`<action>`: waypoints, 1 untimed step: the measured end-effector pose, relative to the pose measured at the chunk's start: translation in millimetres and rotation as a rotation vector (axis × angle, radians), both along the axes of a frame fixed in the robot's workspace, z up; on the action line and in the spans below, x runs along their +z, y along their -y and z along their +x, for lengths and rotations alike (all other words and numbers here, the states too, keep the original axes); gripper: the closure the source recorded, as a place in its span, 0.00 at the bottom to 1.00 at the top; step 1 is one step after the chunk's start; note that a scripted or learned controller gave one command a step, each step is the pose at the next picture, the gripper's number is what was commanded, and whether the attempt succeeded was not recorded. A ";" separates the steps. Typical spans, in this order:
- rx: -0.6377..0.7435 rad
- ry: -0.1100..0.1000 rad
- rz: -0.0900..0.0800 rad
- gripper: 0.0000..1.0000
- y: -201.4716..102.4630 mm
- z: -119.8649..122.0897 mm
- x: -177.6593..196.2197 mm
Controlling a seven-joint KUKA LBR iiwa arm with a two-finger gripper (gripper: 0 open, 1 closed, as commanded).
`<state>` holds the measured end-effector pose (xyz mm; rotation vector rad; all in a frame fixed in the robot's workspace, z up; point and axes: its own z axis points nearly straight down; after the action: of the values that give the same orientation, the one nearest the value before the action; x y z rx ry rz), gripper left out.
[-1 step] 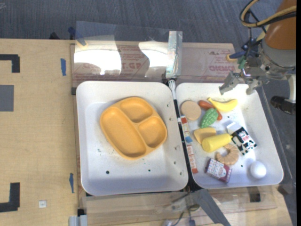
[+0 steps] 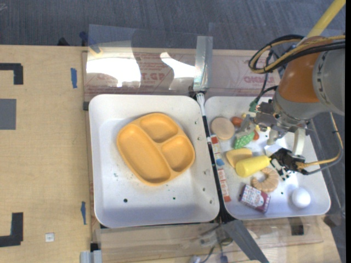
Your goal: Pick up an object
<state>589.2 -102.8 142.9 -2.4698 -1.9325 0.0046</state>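
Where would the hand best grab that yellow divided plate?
Likely from straight above, pinching the near rim of the yellow divided plate. It lies flat and alone in the left bin, so its raised edge is a thin part to close on.

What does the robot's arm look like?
The arm is fat, round and grey, with a bright orange band just above the wrist. Yellow and black cables loop out beside it. The gripper end is a jumble of small grey metal parts.
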 end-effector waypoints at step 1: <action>0.077 0.006 -0.001 0.00 5.6 9.8 -51.8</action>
<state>599.0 -108.5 91.1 -2.3971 -2.0292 -0.0013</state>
